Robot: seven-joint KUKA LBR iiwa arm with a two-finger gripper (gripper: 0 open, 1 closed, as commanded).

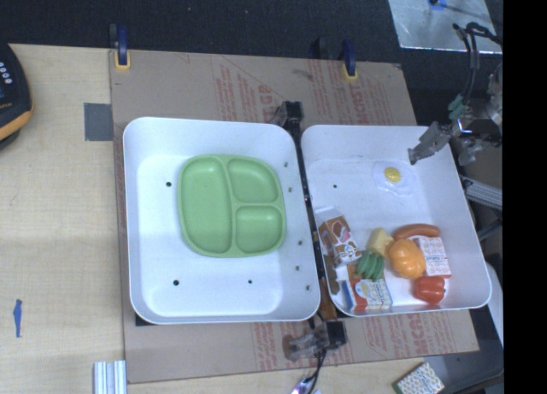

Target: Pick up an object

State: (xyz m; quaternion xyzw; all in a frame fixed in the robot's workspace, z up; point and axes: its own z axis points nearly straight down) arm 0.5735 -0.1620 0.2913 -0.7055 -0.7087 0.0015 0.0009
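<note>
Cardboard covers the middle of the bench, held by two blue clamps at its top edge, and two white bins sit side by side on it. The left bin holds a green divided plate with three compartments, lying flat near the bin's middle.

The right bin carries the loose things, most of them crowded into its lower half. A small yellow piece lies alone in the upper part of this bin, well apart from the rest. Lower down, a brown snack packet lies near the bin's left wall. Just right of it are a green vegetable toy and a pale yellow wedge, with an orange fruit touching them on the right. A sausage lies above the orange fruit, a white carton sits to its right, and a red pepper rests at the lower right corner. A white and red box lies along the bin's bottom edge.

The gripper hangs at the right side of the frame, over the upper right of the right bin, its dark tip pointing down and left toward the yellow piece but apart from it. Whether it is released or clenched I cannot tell at this size; nothing shows in it. The packed cluster lies well below it.

A dark device with a yellow edge sits at the far left of the frame.
</note>
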